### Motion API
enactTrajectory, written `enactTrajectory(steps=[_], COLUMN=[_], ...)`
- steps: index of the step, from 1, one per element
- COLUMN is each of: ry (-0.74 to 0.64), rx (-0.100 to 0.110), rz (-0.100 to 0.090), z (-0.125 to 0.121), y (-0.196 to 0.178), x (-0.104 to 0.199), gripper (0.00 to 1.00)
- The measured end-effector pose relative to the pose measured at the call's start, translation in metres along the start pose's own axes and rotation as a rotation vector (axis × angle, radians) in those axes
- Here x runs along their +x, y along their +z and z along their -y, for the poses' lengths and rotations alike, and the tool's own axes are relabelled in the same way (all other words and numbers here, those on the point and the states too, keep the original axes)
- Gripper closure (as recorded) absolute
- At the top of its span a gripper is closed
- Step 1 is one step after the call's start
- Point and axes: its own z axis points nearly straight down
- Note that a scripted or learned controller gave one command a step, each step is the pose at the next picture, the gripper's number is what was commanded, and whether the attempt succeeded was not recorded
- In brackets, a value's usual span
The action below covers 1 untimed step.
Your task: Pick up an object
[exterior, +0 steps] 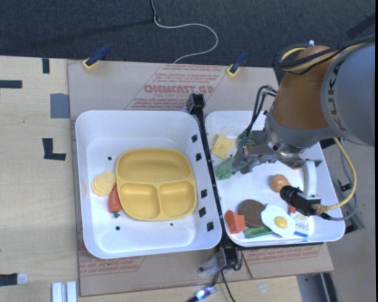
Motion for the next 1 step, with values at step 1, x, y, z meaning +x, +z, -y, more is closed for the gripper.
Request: enactTrajectory(steps=[1], ry=[-0.001], rx=[0.001], rz=[0.0], z=[0.0312], y=[0.0007], x=[0.0391], gripper=[1.0])
